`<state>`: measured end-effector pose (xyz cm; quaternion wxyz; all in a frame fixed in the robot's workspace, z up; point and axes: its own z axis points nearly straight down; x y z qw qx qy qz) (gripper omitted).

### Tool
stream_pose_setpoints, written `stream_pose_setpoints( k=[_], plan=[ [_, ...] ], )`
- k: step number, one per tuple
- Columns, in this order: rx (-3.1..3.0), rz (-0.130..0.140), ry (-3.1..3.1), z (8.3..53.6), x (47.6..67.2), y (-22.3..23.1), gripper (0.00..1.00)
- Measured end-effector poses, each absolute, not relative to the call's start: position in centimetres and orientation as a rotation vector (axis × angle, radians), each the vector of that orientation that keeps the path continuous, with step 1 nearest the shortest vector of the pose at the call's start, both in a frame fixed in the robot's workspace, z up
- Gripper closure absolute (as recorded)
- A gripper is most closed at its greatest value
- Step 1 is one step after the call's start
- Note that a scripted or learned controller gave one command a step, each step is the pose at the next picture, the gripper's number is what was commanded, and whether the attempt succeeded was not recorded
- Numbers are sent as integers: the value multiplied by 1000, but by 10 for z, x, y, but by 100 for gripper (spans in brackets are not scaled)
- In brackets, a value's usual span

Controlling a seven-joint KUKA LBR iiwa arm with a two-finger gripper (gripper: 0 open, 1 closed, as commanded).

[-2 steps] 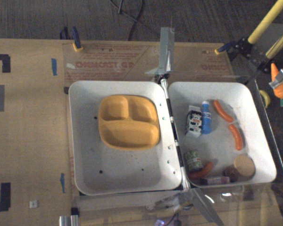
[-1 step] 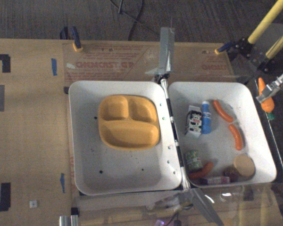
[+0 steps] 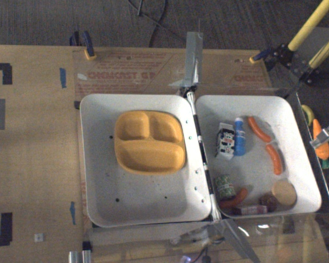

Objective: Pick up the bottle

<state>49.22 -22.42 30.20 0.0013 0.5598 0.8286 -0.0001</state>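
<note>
- Gripper: you cannot tell whether it is open or closed. A grey-and-orange bit of the arm (image 3: pixel 321 141) pokes in at the 3 o'clock edge, outside the right bin (image 3: pixel 301 147).
- Nothing is held that you can see.
- Bottle (image 3: pixel 239 137): blue body with a white cap, lying flat in the right bin, in its upper-middle part. The cap points to 12 o'clock.
- Black-and-white carton (image 3: pixel 226 141): right at the bottle's 9 o'clock. It looks to be touching the bottle, but that is hard to confirm.
- Upper sausage (image 3: pixel 259 129): orange, near the bottle at its 3 o'clock, apart from it.
- Second sausage (image 3: pixel 274 159): at the bottle's 4 o'clock, farther off.
- Green can (image 3: pixel 225 186): at the bottle's 6 o'clock, by the bin's left wall and well apart from the bottle.
- Third sausage (image 3: pixel 234 198): just below the can.
- Tan round disc (image 3: pixel 284 190): in the bin's 5 o'clock corner.
- Dark lumpy item (image 3: pixel 268 200) and pink bar (image 3: pixel 252 209): along the bin's 6 o'clock wall, too blurred to identify.
- Left bin (image 3: pixel 98 190): holds a yellow divided plate (image 3: pixel 150 142) in its upper half.
- The bottle is well apart from the arm, toward the arm's 9 o'clock.
</note>
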Motion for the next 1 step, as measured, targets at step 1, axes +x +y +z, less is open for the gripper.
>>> stream_pose_setpoints(
  k=[1],
  plan=[
    [1827, 1, 2549, 298, 579, -223, 100]
  ],
)
